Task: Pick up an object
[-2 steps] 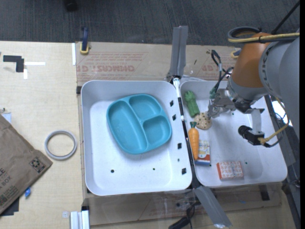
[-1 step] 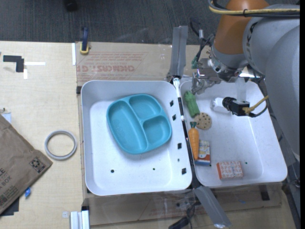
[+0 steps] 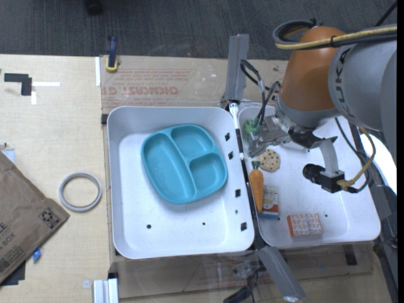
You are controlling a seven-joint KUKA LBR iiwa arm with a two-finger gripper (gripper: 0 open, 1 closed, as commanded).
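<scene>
While the gripper [image 3: 262,137] hangs low by the right bin's [image 3: 353,229] far-left corner, just above the round speckled cookie [image 3: 271,160], we cannot tell the fingers' state; nothing looks lifted yet.

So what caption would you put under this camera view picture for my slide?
Robot gripper reaching into the right bin above a cookie and carrot; blue divided plate in the left bin.
</scene>
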